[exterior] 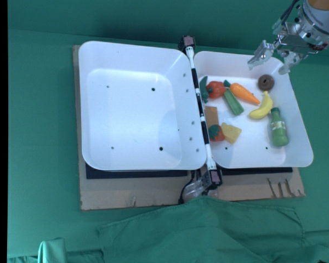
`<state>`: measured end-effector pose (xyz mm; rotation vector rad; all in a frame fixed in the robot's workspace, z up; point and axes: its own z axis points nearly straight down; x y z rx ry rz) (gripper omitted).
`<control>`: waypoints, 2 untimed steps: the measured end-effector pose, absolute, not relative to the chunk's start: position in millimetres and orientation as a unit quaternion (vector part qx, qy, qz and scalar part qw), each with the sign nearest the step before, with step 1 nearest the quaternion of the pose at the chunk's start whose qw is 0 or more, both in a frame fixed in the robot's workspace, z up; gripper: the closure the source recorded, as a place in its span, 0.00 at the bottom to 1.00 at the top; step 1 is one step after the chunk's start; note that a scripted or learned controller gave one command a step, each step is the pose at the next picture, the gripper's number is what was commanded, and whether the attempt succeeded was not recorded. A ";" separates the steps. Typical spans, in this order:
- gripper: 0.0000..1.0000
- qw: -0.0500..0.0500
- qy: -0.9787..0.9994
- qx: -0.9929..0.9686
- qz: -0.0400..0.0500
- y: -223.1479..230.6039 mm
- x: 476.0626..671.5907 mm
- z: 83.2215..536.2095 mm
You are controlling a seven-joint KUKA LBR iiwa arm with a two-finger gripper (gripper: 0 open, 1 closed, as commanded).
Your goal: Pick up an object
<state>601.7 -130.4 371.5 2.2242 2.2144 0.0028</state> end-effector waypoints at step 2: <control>0.00 0.006 0.706 0.708 0.002 -168.4 638.4 198.4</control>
